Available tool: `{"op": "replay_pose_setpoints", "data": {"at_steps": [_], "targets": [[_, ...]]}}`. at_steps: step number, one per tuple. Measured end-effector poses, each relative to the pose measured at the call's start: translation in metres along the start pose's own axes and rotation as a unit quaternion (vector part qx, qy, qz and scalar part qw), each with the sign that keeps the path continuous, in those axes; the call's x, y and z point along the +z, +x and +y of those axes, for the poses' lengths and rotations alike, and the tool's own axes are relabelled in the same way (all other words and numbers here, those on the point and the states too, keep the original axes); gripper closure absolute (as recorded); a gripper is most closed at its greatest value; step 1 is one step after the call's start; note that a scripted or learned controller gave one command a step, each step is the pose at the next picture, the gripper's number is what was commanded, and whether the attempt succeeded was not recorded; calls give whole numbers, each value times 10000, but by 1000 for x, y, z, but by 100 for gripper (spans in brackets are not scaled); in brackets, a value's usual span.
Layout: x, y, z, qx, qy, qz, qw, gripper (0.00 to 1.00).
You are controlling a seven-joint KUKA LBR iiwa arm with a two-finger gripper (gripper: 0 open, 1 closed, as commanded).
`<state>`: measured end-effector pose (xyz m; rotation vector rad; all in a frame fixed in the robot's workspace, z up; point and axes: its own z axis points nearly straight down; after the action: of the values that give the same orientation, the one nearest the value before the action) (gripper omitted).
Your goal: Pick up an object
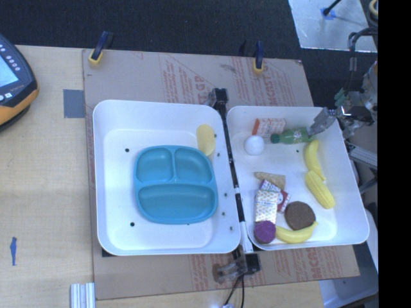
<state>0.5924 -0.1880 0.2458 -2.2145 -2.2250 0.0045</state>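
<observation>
We saw the pincer [319, 123] at the right bin's [359, 226] 1 o'clock rim, touching the green bottle [290, 135]; couldn't tell its opening. Bananas [313, 157] sat at 3 o'clock.

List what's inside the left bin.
The left bin holds a blue divided plate, its three compartments bare, and a pale yellow object by the right wall. The bin floor under the plate is hidden.
</observation>
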Motion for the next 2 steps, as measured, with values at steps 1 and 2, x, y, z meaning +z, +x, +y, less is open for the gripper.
{"op": "replay_pose_setpoints", "data": {"at_steps": [1, 2], "targets": [[104, -13, -13, 1, 47, 9, 10000, 0], [158, -24, -86, 14, 50, 19, 10000, 0]]}}
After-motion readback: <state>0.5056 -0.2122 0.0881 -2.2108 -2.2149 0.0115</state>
